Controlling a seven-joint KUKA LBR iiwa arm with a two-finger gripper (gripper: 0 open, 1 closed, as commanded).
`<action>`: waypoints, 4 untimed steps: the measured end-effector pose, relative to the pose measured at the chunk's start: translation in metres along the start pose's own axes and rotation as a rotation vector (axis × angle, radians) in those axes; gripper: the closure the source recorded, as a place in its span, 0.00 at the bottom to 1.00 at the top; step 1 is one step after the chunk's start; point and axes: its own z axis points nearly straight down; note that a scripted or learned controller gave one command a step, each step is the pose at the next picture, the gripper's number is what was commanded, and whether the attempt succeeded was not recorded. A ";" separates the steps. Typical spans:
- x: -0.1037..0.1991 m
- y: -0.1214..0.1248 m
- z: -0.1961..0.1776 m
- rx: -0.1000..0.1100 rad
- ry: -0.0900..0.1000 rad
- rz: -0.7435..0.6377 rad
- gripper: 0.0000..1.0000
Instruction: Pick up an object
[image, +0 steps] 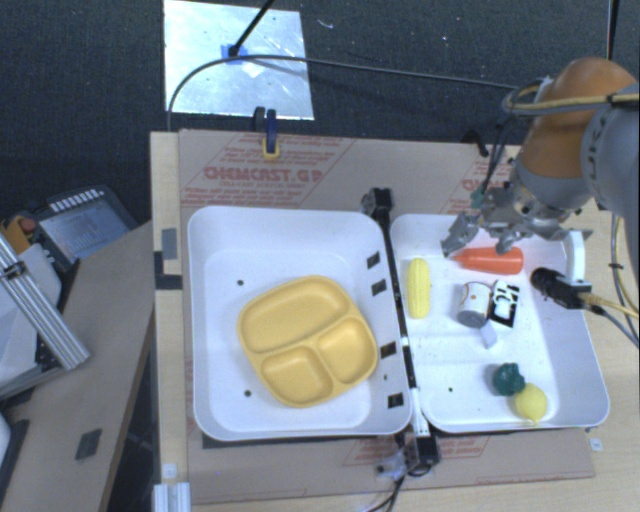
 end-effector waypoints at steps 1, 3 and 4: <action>0.000 0.003 -0.009 -0.013 -0.001 -0.002 0.00; 0.003 -0.006 0.097 -0.011 -0.001 0.000 0.00; 0.002 -0.005 0.084 -0.016 -0.002 0.000 1.00</action>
